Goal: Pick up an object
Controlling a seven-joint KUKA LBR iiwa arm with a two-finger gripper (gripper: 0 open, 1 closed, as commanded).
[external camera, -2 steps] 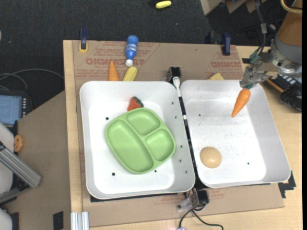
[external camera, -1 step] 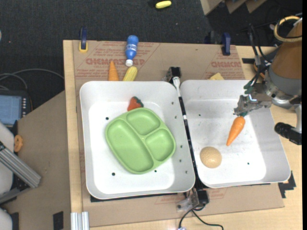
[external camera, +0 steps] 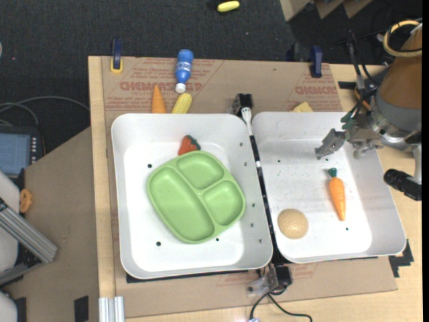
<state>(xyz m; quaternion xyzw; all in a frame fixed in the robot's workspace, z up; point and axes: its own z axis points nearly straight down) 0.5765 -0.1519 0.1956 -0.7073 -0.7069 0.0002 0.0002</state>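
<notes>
In the right bin [external camera: 375, 247] an orange carrot [external camera: 337, 197] with a green top lies pointing toward the front. A tan round lump [external camera: 293, 223] rests near the bin's front left. My gripper [external camera: 346, 145] hangs over the back of this bin, just behind the carrot's green end and apart from it. Its fingers are open with nothing between them. In the left bin [external camera: 134, 180] a green divided plate [external camera: 196, 196] lies flat, and a red and green item [external camera: 188, 143] peeks out behind its far rim.
Behind the left bin, on the cardboard, lie a blue and white bottle [external camera: 183, 69], a small orange carrot [external camera: 157, 100] and a yellow corn piece [external camera: 181, 102]. A black clamp [external camera: 242, 103] sits between the bins at the back. Cables run at the right.
</notes>
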